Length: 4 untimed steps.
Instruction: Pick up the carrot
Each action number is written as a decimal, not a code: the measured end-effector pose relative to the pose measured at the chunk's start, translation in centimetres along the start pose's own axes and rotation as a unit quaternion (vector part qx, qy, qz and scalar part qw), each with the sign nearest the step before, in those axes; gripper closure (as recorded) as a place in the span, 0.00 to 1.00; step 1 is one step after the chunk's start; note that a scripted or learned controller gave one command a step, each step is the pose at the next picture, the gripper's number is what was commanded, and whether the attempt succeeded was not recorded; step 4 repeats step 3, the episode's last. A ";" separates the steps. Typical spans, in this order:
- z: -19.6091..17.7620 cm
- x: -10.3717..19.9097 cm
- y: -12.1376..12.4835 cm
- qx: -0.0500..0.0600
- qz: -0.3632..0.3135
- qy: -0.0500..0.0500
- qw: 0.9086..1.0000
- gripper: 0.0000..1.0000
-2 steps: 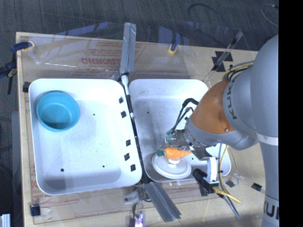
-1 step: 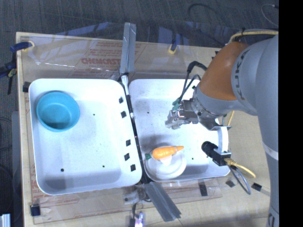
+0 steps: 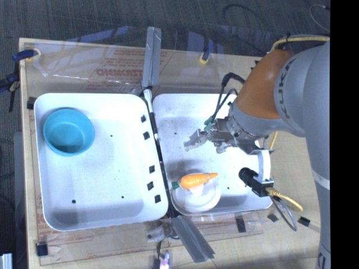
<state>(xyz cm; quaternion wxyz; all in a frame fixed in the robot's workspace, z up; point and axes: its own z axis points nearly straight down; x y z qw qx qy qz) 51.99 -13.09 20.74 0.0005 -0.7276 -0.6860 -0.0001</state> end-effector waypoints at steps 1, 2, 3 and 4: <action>11.4 -0.8 -4.1 -0.001 -0.093 0.000 0.996 0.00; 10.3 -0.8 -3.9 -0.004 -0.096 0.000 0.995 1.00; -2.7 4.9 -4.5 0.000 -0.009 0.000 1.000 1.00; -2.7 4.9 -4.5 0.000 -0.009 0.000 1.000 1.00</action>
